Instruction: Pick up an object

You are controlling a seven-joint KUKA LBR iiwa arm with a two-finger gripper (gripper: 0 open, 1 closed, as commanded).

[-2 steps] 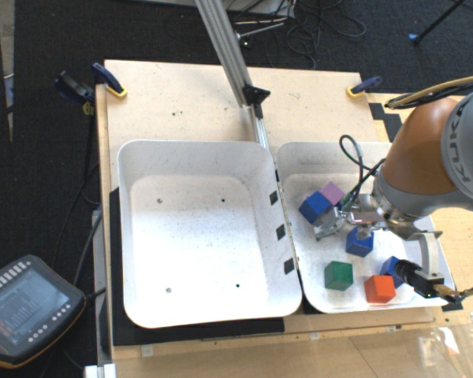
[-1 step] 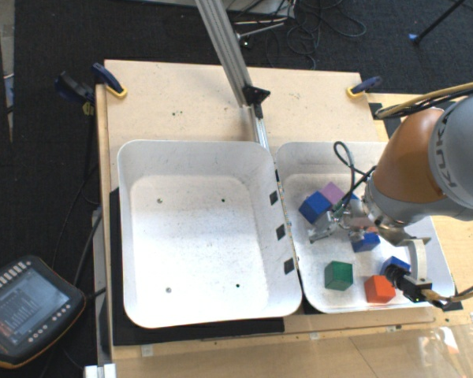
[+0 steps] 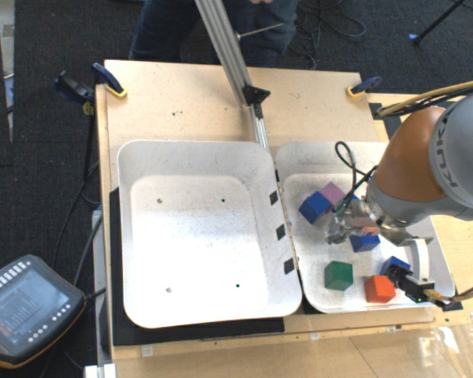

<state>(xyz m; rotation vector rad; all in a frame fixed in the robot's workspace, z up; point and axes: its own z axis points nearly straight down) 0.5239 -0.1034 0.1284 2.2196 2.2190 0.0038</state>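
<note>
The right bin [image 3: 299, 286] holds several small blocks. A blue cube [image 3: 315, 206] lies near its middle left, with a purple block [image 3: 332, 192] touching it behind. A green cube [image 3: 339, 275] and an orange cube [image 3: 379, 288] sit near the front rim. Another blue block [image 3: 366, 242] lies just under the arm's wrist, and a dark blue piece [image 3: 396, 268] sits right of it. My gripper [image 3: 340, 228] hangs low over the bin between the blue cube and the blue block. The wrist hides its fingertips.
The left bin [image 3: 134, 211] is bare white. A metal camera pole [image 3: 225, 42] slants across the back of the bench. Yellow-blue clamps [image 3: 110, 81] hold the bench corners. A teach pendant [image 3: 20, 309] lies on the floor at the lower left. A person stands behind the bench.
</note>
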